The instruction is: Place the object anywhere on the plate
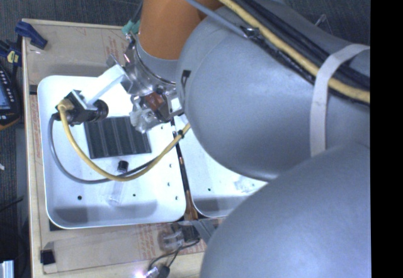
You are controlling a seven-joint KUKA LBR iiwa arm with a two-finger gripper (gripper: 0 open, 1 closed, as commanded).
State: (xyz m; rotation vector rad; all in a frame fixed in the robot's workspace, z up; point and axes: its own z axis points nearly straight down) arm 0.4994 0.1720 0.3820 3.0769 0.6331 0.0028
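The left white bin [56, 207] holds a dark ribbed plate [116, 137] and a small black object [123, 165] lying just below it. The gripper [146, 113] hovers at the plate's upper right corner.

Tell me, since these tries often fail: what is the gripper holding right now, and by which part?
It cannot be told. The gripper sits low in the left bin at the edge of the dark ribbed plate, but its fingertips are too unclear to show anything between them.
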